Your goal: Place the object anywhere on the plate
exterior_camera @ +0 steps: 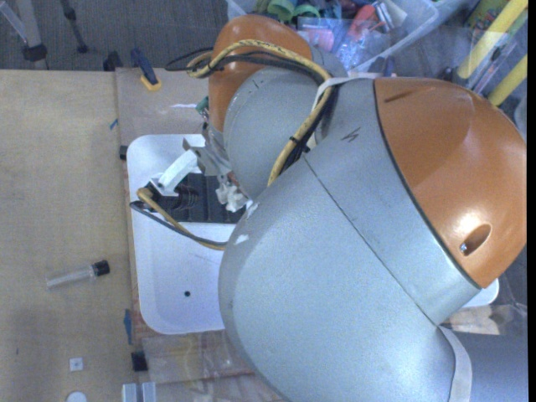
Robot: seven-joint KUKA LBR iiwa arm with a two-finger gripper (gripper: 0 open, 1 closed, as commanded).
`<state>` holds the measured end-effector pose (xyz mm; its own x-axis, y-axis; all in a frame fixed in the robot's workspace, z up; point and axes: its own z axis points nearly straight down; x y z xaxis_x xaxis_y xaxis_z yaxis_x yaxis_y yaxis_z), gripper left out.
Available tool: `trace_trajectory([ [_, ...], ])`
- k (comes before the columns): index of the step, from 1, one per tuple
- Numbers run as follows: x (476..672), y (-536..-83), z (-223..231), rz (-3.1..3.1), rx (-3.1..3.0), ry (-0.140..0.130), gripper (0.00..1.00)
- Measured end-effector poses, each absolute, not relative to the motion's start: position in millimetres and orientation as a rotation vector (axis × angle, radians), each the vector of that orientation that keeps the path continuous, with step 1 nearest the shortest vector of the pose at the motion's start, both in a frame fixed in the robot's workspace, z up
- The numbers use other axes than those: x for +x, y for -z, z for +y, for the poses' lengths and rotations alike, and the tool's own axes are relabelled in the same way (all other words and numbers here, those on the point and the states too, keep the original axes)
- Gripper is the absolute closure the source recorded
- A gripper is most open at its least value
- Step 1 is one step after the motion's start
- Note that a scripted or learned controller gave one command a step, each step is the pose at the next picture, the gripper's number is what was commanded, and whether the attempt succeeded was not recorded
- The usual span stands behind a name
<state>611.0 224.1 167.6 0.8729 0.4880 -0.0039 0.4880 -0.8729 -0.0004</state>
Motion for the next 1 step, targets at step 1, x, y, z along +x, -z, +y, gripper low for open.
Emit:
trace_trajectory([
  [1,650.7,-199.6,226.3,1.262,2.877,0.005,1.0],
])
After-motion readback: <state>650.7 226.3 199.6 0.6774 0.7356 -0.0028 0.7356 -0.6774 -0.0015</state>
